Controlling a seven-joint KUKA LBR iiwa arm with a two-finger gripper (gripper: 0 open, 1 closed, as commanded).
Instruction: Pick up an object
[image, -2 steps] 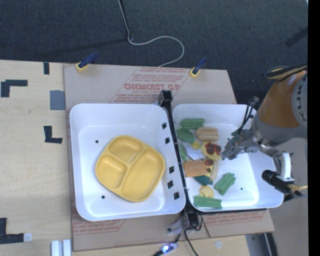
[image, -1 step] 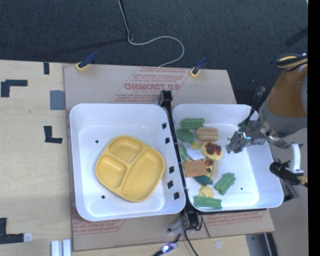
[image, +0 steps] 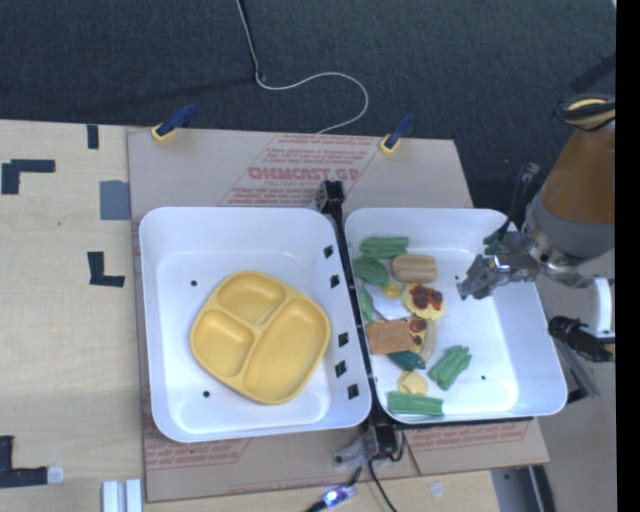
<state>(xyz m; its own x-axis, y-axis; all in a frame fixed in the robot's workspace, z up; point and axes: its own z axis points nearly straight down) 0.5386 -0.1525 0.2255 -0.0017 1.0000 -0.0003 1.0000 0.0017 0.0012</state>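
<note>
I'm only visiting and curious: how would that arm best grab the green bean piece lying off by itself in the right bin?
Probably from above, pinching the green bean piece across its narrow middle. It lies flat and slanted on the right bin floor, with bare white on its right side and a little gap from the pile on its left, so the gripper would have room on both long sides.

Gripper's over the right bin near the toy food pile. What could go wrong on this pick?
1. The small toy food pieces lie crowded and touching along the left side of the right white bin, so closing fingers may catch two or nudge neighbours.
2. The two-finger gripper sits to the right of the pile over bare floor; descending straight from here would probably grasp nothing.
3. Pieces beside the centre wall leave little room for a finger.
</note>
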